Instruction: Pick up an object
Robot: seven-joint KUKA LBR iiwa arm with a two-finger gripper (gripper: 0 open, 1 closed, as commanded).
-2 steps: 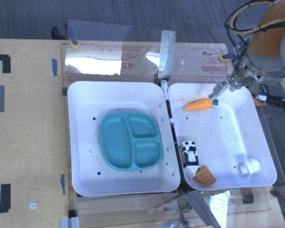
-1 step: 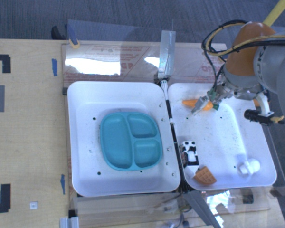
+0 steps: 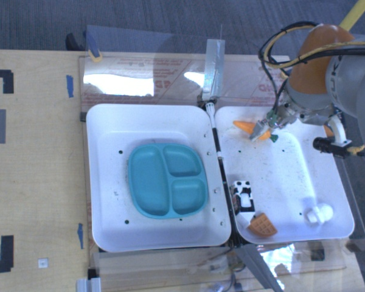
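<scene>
The end effector (image 3: 264, 128) sits low at the far left corner of the right bin (image 3: 328, 181), close to its far wall and the divider, touching an orange carrot (image 3: 250, 128); whether it is apart or clamped I cannot tell. The middle of that bin's floor lies open, with a black-and-white toy (image 3: 243, 196), an orange waffle-like piece (image 3: 262, 225) and a white object (image 3: 318, 214) along the near edge. The left bin (image 3: 103, 132) holds a teal divided plate (image 3: 168, 179).

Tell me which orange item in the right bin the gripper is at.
The orange carrot-shaped piece at the bin's far end, right by the gripper. The other, a waffle-textured cone, lies at the near edge, far from it.
</scene>
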